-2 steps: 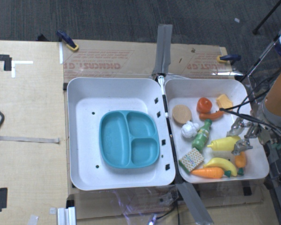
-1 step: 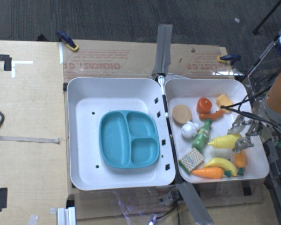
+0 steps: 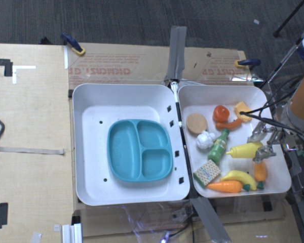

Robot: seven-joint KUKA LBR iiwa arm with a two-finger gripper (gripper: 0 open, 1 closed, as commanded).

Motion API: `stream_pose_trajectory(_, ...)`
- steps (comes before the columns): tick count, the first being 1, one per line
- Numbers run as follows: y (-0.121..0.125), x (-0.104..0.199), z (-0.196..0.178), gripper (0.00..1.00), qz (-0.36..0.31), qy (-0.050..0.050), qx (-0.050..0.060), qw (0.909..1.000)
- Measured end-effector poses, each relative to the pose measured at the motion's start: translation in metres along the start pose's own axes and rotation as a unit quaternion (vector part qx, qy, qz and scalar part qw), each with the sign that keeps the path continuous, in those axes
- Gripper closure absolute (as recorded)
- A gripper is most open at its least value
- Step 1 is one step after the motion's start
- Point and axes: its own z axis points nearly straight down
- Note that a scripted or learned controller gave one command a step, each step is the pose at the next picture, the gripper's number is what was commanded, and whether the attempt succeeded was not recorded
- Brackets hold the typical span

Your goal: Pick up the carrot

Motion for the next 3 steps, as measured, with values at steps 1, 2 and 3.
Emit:
stream_pose_trajectory(1,0.0,-0.003,-0.01,1.0,-0.001,-0.003,0.001,1.0)
stream_pose_trajectory(2,0.005,0.031,0.032,1.0,-0.215,-0.003,-0.004,0.9766)
stream_pose_trajectory(3,-0.003,0.004,-0.102,1.0,-0.199,0.008,-0.006,0.98)
